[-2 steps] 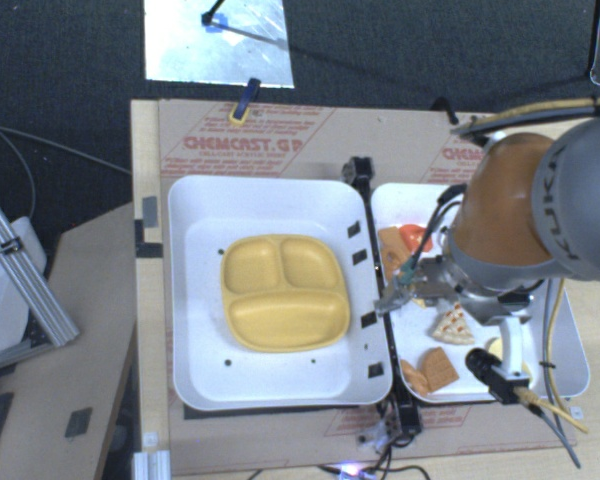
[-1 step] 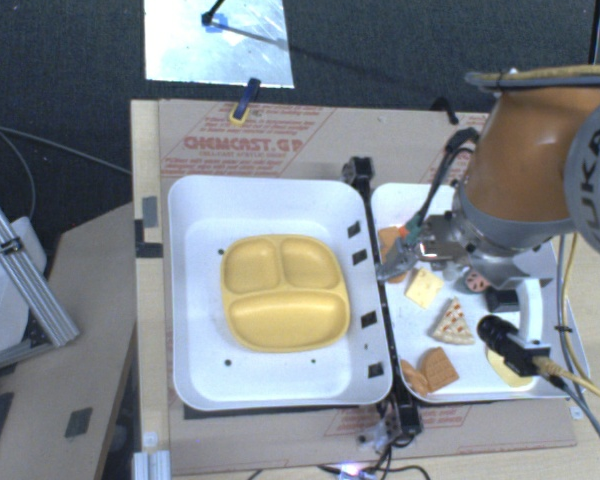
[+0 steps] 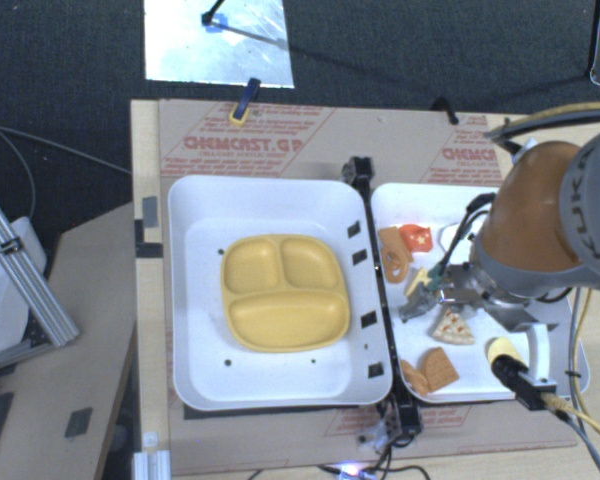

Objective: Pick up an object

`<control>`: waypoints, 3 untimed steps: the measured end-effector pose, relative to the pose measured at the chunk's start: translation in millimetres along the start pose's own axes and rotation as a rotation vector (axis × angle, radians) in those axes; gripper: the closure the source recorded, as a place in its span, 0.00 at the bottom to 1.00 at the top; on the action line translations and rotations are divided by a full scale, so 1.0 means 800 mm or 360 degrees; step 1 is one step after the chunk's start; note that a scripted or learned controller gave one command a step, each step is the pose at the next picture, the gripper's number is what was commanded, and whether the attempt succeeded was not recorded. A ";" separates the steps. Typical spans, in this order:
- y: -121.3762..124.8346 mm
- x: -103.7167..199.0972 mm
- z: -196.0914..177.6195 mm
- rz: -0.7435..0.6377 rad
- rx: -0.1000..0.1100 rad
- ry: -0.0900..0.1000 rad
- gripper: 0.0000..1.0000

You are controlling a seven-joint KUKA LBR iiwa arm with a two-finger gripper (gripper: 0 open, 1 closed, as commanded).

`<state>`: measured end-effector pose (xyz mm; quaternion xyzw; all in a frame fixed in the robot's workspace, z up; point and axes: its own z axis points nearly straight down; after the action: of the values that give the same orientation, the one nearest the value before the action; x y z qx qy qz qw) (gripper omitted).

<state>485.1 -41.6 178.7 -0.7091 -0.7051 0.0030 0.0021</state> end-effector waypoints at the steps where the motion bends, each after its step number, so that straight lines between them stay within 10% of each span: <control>1: 0.000 -0.093 0.104 0.0002 -0.0003 -0.0002 0.00; 2: 0.044 -0.058 0.100 -0.0020 -0.0018 0.0002 0.00; 3: 0.001 -0.119 0.119 -0.0003 -0.0009 0.0002 0.00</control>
<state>484.9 -137.1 83.9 -0.7084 -0.7058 0.0007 0.0006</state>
